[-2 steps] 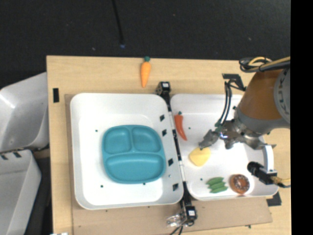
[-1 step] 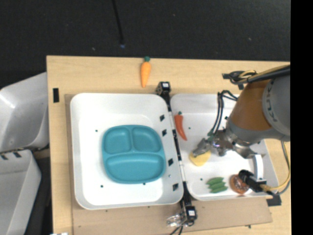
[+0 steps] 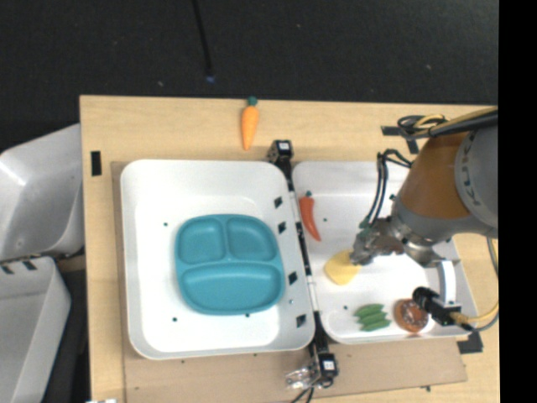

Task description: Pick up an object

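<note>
A: Where does the gripper [image 3: 362, 253] stand?

B: Low in the right bin [image 3: 352, 179], right of centre in the frame, its tip touching the yellow piece [image 3: 339, 269]. Whether the fingers are open or closed cannot be told.

A: What makes this step succeed?

B: Probably centring over the yellow piece before closing, clear of the red pepper [image 3: 310, 217] above-left and the green pod [image 3: 370, 315] below.
</note>
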You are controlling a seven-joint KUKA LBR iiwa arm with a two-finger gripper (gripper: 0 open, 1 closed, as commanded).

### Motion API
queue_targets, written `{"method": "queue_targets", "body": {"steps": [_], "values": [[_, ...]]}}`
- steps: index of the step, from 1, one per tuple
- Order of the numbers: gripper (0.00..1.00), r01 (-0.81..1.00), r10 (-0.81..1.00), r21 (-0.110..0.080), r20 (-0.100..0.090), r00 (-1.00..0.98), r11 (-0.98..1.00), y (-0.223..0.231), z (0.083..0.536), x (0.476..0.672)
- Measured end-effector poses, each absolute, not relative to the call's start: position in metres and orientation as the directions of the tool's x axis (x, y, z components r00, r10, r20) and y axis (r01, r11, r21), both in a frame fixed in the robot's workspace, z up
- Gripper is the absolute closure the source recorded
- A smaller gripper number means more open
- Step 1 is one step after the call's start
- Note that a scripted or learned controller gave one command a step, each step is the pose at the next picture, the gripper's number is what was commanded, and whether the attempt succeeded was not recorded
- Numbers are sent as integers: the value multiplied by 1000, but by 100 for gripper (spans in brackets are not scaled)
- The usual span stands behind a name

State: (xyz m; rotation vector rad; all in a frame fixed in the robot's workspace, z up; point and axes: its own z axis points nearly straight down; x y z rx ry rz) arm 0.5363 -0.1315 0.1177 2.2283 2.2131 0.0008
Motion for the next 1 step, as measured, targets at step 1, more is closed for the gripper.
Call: {"method": "queue_targets", "body": {"steps": [1], "values": [[100, 1000, 1000, 6, -2, 7, -7, -135, 161, 539]]}}
